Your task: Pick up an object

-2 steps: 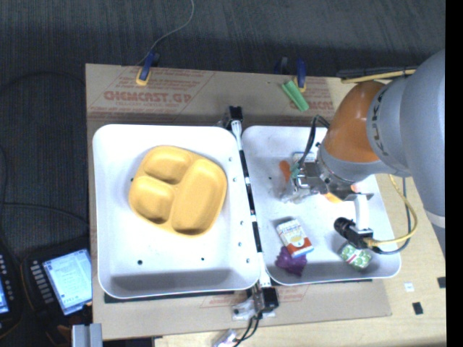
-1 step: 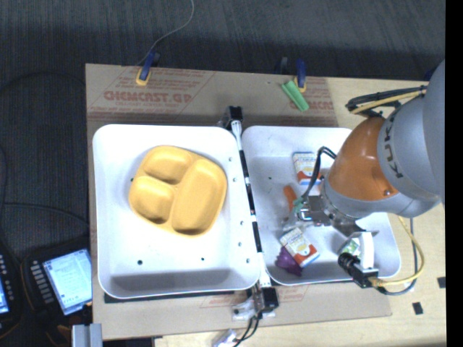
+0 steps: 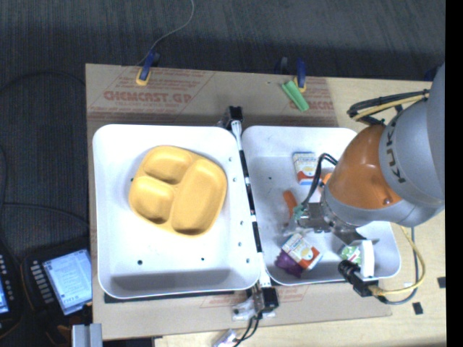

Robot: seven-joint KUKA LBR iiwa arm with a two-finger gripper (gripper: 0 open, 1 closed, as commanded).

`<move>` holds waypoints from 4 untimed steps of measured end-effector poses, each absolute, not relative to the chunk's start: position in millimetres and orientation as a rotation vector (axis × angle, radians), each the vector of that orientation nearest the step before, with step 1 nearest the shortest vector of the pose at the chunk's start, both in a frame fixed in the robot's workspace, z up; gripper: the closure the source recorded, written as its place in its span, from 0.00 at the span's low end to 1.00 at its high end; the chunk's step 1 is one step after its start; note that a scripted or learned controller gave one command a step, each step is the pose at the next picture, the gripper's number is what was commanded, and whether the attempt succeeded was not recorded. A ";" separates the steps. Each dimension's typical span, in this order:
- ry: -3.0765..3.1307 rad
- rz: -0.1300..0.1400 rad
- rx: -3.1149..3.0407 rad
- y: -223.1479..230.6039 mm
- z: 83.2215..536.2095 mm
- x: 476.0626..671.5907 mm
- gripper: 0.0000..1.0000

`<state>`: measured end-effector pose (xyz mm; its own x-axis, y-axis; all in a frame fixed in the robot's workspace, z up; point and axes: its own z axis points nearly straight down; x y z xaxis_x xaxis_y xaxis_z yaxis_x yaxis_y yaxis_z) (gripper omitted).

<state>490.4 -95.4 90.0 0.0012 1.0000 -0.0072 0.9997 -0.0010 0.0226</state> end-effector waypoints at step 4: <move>2.205 0.018 2.209 -95.8 100.1 490.8 1.00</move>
<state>490.8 -95.8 100.1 0.0022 1.0000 -0.0062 0.9997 -0.0020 0.0224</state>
